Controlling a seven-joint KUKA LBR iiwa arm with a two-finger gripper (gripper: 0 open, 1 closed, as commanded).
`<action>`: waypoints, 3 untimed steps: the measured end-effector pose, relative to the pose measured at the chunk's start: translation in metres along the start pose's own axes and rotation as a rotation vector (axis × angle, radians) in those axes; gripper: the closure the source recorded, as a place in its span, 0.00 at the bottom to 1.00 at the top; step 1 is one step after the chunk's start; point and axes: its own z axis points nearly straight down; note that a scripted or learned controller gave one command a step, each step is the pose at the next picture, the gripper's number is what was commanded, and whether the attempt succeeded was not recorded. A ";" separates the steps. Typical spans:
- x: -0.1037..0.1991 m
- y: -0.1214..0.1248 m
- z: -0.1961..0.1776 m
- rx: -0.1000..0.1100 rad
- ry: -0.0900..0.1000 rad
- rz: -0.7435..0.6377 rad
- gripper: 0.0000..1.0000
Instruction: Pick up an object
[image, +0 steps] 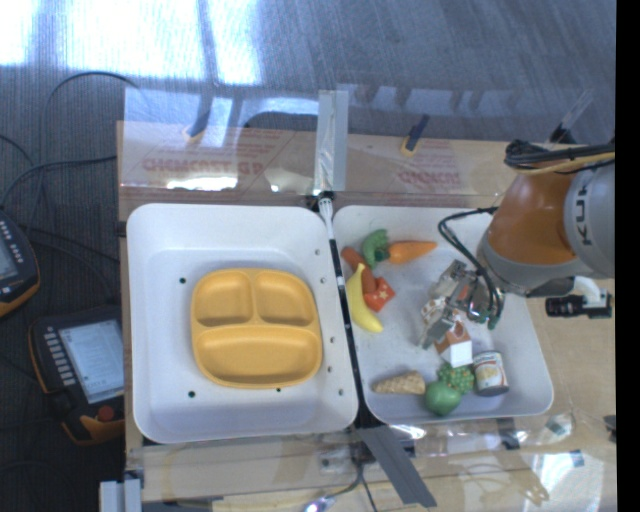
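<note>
Nearest my camera, along the front wall of the right bin (530, 395), I count three small things in a row: a tan wedge that could be bread (400, 383), a green apple (443, 397) with a leafy green piece pressed against its top, and a small tin can (489, 372) standing upright just beside the apple.

The gripper (447, 318) is low over the middle of that bin, and its metal parts blur into a red-and-white item (455, 347) right beneath it; I cannot tell what that item is, or how the gripper's hand is set. The arm's orange band (530, 225) is cut off at the right side of my view.

Toward the bin's rear I see one carrot (411, 250), orange and tapering, touching a green pepper (375, 246). Near them lie a banana (359, 300) along the divider and a red piece (377, 291) resting against it, too small to name.

The left bin (150, 330) holds one yellow tray (256, 325) with three compartments, flat in the middle.
</note>
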 end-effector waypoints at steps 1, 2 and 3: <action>-0.002 0.002 -0.009 -0.001 -0.002 -0.002 1.00; 0.018 0.080 -0.092 0.010 0.015 0.145 1.00; 0.019 0.080 -0.092 0.010 0.015 0.145 0.00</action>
